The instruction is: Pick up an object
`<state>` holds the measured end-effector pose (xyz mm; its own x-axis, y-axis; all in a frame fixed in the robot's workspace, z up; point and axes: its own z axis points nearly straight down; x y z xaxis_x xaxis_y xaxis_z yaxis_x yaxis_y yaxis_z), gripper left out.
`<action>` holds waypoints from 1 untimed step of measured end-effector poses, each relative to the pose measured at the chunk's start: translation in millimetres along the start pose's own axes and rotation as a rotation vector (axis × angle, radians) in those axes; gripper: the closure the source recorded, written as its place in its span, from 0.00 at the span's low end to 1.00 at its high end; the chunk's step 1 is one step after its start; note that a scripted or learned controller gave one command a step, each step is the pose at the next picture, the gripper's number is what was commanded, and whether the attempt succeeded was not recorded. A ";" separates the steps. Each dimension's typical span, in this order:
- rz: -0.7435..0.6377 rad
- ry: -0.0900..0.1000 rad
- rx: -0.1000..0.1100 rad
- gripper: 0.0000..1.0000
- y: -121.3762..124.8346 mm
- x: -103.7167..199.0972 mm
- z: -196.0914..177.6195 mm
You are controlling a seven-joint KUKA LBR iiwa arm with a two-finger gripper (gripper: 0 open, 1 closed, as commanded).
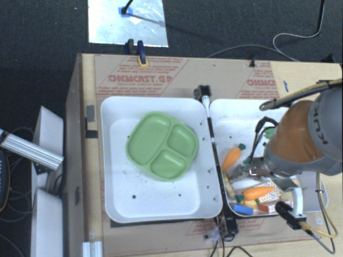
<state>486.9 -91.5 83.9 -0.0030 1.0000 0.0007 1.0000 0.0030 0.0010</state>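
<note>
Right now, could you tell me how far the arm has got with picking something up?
Done: the arm has reached down into the right bin, low over the pile of small things beside the carrot. In hand: nothing that I can see; the wrist hides the gripper's tip. Left: grasping and lifting one thing. The green divided plate lies untouched in the left bin.

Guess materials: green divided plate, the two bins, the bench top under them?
Green divided plate: looks like moulded plastic, matte, uniform colour, soft rounded compartment walls. Left bin and right bin: likely thin formed plastic, white, smooth with rounded corners and a slight sheen. Bench top: a tan sheet with red printed lettering; probably paper-masked sheet or cardboard, can't tell which.
</note>
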 end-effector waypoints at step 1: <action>0.000 -0.002 -0.002 0.00 89.7 -47.9 -0.8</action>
<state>576.8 -139.1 84.8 -0.0028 1.0000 -0.0013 1.0000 0.0028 0.0028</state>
